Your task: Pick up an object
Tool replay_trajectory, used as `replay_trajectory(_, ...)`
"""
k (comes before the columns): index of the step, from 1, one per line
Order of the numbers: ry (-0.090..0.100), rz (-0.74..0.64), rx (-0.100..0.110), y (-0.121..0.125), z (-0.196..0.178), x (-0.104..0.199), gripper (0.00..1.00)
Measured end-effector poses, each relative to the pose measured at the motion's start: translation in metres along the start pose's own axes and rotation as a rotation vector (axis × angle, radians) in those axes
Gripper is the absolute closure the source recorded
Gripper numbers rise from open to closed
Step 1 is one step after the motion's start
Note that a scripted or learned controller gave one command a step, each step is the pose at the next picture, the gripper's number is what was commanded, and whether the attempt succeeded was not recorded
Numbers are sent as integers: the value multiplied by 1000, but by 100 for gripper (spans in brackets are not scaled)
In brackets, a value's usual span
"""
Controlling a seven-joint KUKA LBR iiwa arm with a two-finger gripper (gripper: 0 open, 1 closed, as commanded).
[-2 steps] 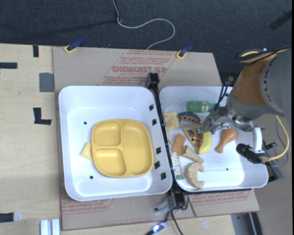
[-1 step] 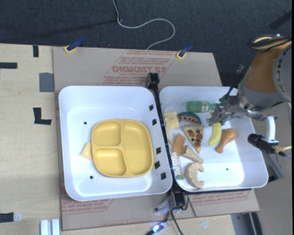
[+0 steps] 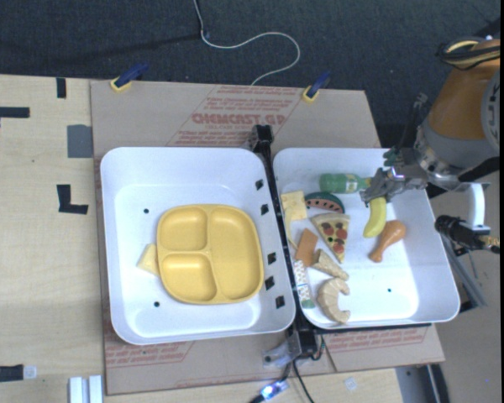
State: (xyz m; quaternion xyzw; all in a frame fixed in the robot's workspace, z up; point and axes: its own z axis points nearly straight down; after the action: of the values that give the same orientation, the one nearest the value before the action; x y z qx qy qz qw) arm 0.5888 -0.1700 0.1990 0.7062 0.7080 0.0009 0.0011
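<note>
A light wooden bench (image 3: 34, 250) marked with black shapes is seen from above, with dark carpet beyond it and a white cable (image 3: 250, 42) trailing across that carpet. A brown cardboard sheet (image 3: 227, 116) is held on the bench by two blue-and-yellow clamps (image 3: 129, 75), and two white bins are set on it side by side.

In the left bin (image 3: 122, 183), one yellow divided plate (image 3: 210, 253) is found, with one pale yellow wedge (image 3: 147, 259) tucked against its left edge.

In the right bin (image 3: 420, 292), nine toy foods are counted: one green bottle (image 3: 343, 183), one watermelon slice (image 3: 323, 201), one cheese block (image 3: 293, 206), one pizza slice (image 3: 332, 233), one banana (image 3: 375, 217), one drumstick (image 3: 387, 239), one orange-brown piece (image 3: 307, 247), one small tan piece (image 3: 328, 264) and one croissant (image 3: 334, 299). A striped stick (image 3: 301, 284) lies along the bin's left wall.

The gripper (image 3: 385, 185) is positioned over the right bin's upper part, just above the banana and beside the bottle. Whether it is apart or together cannot be told, and nothing is seen held.
</note>
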Motion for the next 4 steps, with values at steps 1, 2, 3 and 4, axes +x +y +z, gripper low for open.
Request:
replay_trajectory(1,1,1,3,1,-26,1,100)
replay_trajectory(2,1,-2,6,-10,-15,52,100)
replay_trajectory(3,2,-3,6,-25,-22,96,100)
replay_trajectory(4,2,-4,6,-36,-26,140,100)
